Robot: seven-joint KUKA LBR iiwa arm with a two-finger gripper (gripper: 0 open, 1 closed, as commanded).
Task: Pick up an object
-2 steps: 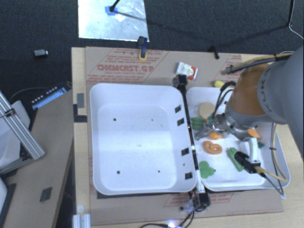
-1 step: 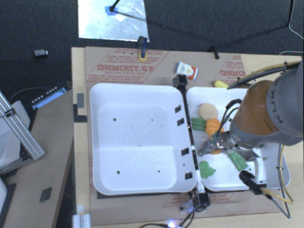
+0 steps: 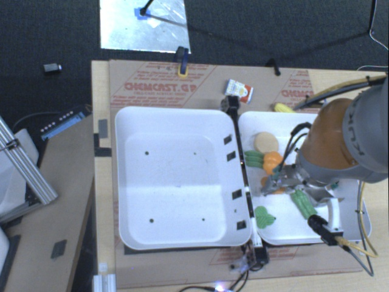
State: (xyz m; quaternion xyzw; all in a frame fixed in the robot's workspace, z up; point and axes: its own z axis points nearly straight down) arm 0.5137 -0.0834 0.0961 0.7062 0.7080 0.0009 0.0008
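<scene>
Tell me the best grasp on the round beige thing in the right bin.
Probably top-down across the middle of the round beige object. It lies flat and disc-like near the far wall of the right bin, with open floor on its far side. The orange piece crowds its near side, so close the fingers left-to-right in the view.

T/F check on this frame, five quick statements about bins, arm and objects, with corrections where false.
1. The end effector is over the right bin. True.
2. The tan round object lies in the left bin. False: it lies in the right bin, near its far left corner.
3. A green leafy object sits near the right bin's front left corner. True.
4. The arm reaches in from the view's left. False: it comes in from the right.
5. The yellow object lies inside the right bin. False: it lies on the bench just beyond that bin's far rim.
</scene>
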